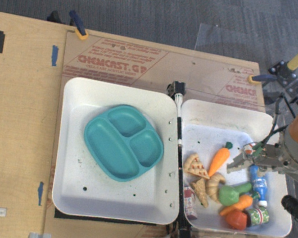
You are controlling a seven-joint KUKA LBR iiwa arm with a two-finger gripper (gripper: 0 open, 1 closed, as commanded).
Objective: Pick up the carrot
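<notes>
The carrot (219, 160) is orange with a green top. It lies tilted in the middle of the right bin (210, 129), its green end pointing up-right. My gripper (240, 156) hangs just to the right of the carrot, reaching in from the right edge. Its two fingers (233, 164) stand spread, open, with nothing between them. They are close to the carrot's upper end but apart from it.
Crowded around the carrot are a pizza slice (195, 165), a croissant (214, 184), a green pepper (230, 194), a red tomato (236, 218), a blue bottle (258, 184) and a can (260, 215). The left bin (76, 108) holds a teal divided plate (124, 141).
</notes>
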